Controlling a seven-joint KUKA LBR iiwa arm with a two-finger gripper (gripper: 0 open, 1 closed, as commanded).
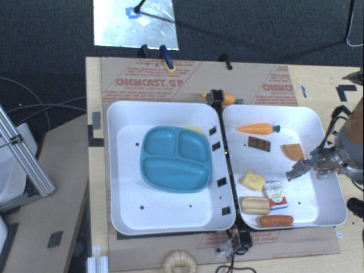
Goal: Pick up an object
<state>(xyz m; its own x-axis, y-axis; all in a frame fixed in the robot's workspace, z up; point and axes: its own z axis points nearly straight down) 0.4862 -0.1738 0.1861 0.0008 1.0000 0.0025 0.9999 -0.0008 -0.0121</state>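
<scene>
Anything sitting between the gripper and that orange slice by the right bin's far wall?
Nothing visible. The gripper hangs over the right bin, just in front of the orange slice, with bare white floor between them. The chocolate piece lies off to the side, out of the path.

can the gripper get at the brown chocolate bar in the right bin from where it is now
Probably yes. The gripper hangs over the right bin's right part, and the flat brown chocolate bar lies apart from the orange carrot and the orange wedge, with nothing over it.
</scene>
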